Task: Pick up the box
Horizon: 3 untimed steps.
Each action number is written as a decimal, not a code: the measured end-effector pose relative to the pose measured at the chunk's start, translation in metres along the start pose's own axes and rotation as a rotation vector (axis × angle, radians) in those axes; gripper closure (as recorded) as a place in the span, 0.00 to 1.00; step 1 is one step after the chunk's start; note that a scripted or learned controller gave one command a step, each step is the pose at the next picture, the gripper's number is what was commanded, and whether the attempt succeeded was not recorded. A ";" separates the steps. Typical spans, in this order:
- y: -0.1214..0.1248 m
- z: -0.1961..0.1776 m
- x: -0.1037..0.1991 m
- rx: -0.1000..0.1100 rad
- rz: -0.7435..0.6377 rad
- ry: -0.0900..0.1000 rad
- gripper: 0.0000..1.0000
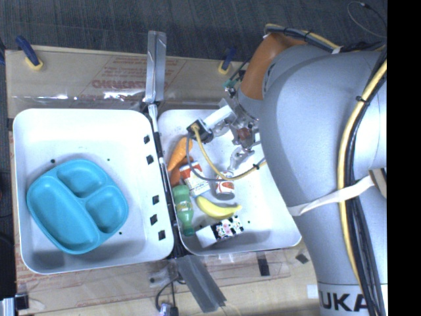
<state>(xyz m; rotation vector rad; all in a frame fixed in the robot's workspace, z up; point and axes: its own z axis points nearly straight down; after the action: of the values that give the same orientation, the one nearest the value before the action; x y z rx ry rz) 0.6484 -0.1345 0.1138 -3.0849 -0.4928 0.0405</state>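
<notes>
right bin (276,232) partly hidden by arm (316,143)

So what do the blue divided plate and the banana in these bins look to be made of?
The blue divided plate looks like moulded plastic: one even turquoise colour, rounded compartment walls, soft sheen. The banana seems to be a plastic toy, since its yellow is uniform and smooth, though real fruit cannot be ruled out at this size. The bins look like matte white plastic.

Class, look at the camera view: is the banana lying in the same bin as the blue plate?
No. The banana lies in the right bin; the blue plate sits in the left bin.
</notes>
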 end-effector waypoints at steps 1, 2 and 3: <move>-0.005 0.026 -0.072 -0.016 -0.081 0.016 0.00; -0.017 0.024 0.003 -0.017 -0.033 0.018 0.00; -0.019 0.016 0.003 -0.012 -0.039 0.013 1.00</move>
<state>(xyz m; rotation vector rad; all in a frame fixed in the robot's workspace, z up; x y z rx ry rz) 0.6447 -0.1155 0.0980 -3.0843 -0.5554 0.0172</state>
